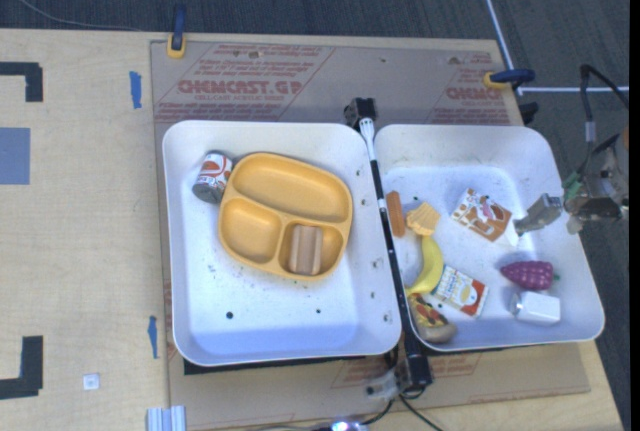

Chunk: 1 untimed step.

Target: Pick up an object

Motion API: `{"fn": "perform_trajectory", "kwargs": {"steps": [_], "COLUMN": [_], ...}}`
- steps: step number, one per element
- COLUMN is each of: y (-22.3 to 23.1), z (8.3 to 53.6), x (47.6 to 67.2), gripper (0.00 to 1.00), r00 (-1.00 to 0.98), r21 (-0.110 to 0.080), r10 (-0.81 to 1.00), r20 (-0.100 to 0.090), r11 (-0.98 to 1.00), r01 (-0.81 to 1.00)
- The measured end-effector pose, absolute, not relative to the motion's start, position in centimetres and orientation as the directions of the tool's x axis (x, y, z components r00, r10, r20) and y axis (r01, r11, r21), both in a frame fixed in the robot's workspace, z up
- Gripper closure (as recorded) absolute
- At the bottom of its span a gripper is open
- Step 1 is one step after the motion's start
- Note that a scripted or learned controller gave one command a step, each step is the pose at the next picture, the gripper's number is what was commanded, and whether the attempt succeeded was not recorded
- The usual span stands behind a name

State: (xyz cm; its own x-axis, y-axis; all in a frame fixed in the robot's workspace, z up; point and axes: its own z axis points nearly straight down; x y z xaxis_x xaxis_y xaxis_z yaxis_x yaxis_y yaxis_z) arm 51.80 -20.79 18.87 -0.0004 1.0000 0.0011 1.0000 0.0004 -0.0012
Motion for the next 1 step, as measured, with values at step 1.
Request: {"fn": "perform_trajectory", "kwargs": {"steps": [1], "y": [-18.62], "z": [9.47], "x": [48.34], "gripper": [0.00], "r00": [0.000], "r21": [0.002], "r10": [1.000], "r20": [-0.001], "r11": [0.000], "r01": [1.000]}}
